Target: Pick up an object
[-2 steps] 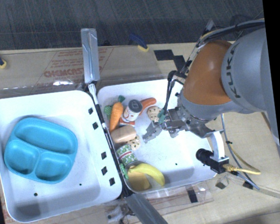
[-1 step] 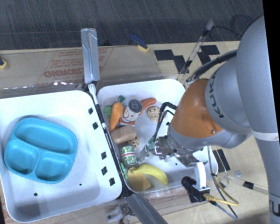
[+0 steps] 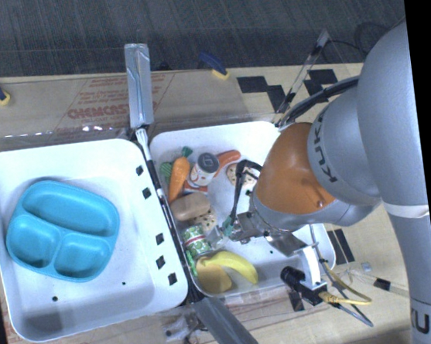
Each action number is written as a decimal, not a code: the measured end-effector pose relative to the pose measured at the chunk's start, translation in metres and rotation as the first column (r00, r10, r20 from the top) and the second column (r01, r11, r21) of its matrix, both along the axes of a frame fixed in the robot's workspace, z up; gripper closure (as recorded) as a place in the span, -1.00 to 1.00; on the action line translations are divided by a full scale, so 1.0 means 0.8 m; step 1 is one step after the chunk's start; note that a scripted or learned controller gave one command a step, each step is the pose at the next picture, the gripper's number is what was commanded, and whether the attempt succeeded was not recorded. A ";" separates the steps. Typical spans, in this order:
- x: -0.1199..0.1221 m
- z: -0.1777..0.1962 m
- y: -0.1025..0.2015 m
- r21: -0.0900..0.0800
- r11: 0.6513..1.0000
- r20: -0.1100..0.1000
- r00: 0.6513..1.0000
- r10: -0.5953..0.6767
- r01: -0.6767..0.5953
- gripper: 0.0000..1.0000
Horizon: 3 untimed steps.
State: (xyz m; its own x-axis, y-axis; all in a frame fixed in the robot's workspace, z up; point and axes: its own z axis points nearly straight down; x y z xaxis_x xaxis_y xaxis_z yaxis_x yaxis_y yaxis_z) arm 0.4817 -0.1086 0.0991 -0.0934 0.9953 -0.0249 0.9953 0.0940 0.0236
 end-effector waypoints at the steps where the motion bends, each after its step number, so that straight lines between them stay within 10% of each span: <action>1: 0.052 -0.009 -0.048 0.022 0.999 -0.027 0.999 0.045 -0.045 -1.00; 3: 0.205 -0.005 -0.061 0.021 1.000 -0.020 1.000 -0.015 0.015 -1.00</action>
